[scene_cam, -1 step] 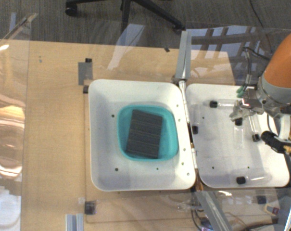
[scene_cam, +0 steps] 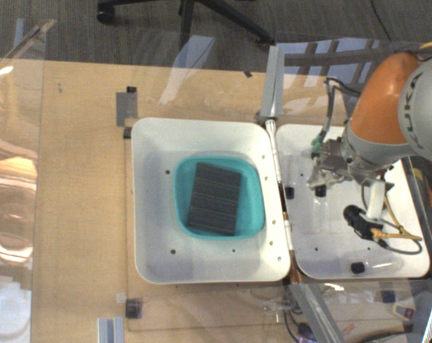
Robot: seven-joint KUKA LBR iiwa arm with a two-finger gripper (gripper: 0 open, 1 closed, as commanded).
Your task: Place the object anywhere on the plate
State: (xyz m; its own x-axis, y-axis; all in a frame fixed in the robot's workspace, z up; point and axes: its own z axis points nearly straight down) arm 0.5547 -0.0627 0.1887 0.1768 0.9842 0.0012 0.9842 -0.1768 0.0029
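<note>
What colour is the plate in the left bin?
Teal: the square teal plate, seen clearly in the camera view.

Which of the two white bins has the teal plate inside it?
The left bin, the one farther from the arm. The teal plate sits at its middle with a dark ridged block on it; the right bin lies under the gripper.

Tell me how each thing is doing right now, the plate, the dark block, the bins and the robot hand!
teal plate: sits flat in the left bin.
dark ribbed block: lies flat on the plate.
left bin: holds the plate and block.
right bin: has the arm over it.
gripper: hangs over the right bin.
</note>
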